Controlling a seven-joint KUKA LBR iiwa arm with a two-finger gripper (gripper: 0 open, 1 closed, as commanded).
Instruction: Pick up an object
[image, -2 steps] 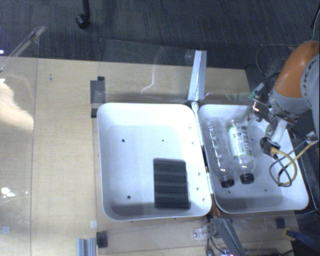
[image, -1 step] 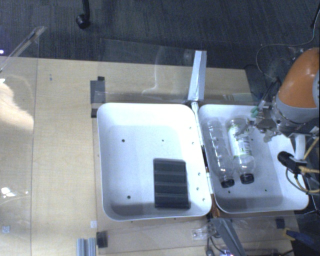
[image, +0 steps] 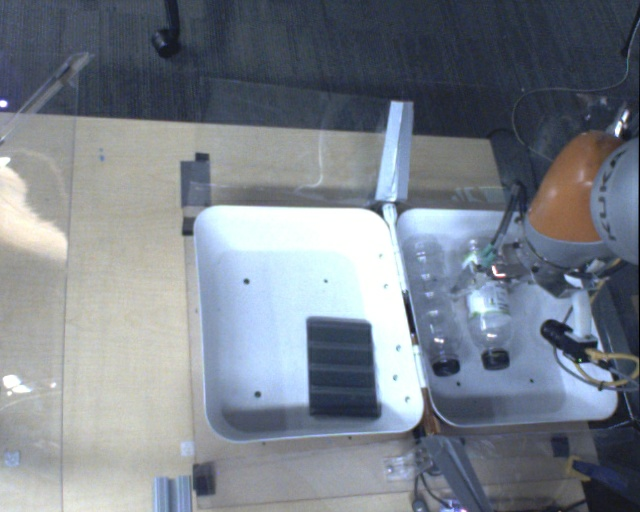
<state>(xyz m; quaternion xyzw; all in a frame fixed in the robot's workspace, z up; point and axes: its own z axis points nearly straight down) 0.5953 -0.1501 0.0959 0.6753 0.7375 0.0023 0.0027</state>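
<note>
my gripper (image: 497, 268): low in right bin (image: 530, 405), over upper end of clear bottle (image: 489, 318); can't tell its state or whether it has hold
second bottle (image: 432, 310): just beside it, caps toward near rim
dark ridged block (image: 342, 367): left bin (image: 290, 235), well apart
step: I judge grasp attempt on bottle

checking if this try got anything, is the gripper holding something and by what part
It cannot be told. The gripper sits over the upper end of a clear bottle in the right bin, but the arm hides the contact. A second clear bottle lies beside it.
</note>
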